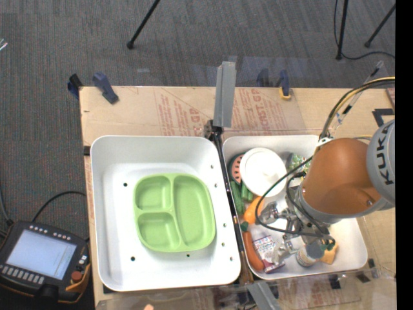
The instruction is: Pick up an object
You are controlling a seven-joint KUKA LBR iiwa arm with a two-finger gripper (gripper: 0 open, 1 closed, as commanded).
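A: Where is the claw (pixel 298 232) sitting?
B: Hanging low over the clutter in the right bin (pixel 357 249) — above a small packet (pixel 266 247) beside an orange carrot-like piece (pixel 253 252).
A: Fingers apart or together?
B: Cannot tell — cables are covering them. A green divided plate (pixel 174 212) is lying in the left bin (pixel 111 192).

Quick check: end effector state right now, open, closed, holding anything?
End effector: cannot be told. It hangs low over the right bin, among the clutter, with cables and the wrist in the way.
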